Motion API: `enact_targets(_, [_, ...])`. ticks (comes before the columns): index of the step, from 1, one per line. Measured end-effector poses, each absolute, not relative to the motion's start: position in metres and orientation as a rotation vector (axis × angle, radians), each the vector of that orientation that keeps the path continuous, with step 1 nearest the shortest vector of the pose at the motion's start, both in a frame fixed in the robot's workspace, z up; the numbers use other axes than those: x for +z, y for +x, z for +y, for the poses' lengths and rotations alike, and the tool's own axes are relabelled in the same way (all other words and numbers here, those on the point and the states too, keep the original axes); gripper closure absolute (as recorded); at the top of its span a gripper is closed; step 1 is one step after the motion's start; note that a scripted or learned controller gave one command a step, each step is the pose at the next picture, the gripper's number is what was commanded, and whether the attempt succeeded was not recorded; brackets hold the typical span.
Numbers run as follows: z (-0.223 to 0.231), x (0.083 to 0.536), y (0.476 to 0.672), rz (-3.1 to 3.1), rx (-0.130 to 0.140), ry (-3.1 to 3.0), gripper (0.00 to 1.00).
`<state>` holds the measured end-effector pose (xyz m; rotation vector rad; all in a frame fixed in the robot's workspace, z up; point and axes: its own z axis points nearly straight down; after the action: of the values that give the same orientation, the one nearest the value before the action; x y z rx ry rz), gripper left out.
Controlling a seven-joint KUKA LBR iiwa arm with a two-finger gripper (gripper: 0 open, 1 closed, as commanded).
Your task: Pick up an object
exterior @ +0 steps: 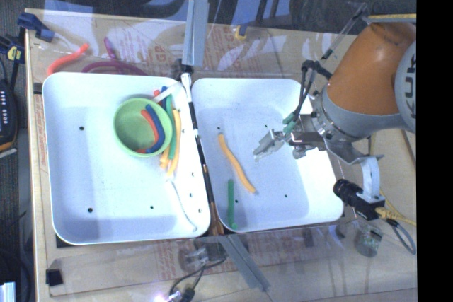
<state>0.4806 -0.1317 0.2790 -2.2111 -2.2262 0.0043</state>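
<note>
Likely target: orange strip (236,164), lying flat on the floor of the right bin (311,205), running diagonally, just left of the fingers and a bit below them. Green stick (230,203) lies further down-left, near the bin's front-left corner, close to the strip's lower end but apart from it.

Gripper (266,145) sits over the middle of the right bin, tips pointing left toward the strip. The fingers look slightly apart, nothing between them; not touching the strip. How high they are above the bin floor I can't judge from this slant.

Step in hand, as I read it: approach, pre-grasp. No object lifted yet.

Next move calls for shifting the fingers left and a little down over the strip's middle, turning them to straddle its narrow width, descending to the floor, then closing. The strip is thin and flat, so it may slip out or get pushed aside.

Outward: left bin (64,180), well away from the fingers, holds a green bowl (134,125) with coloured strips in and beside it. Both bins rest on the worktop (297,56).
</note>
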Motion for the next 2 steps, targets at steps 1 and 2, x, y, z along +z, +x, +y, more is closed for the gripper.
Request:
enact_targets(1, [-0.115, 0.104, 0.476, -2.255, 0.005, -2.186, 0.0])
enact_targets(2, [-0.114, 0.092, 0.57, -2.236, 0.005, -2.208, 0.0])
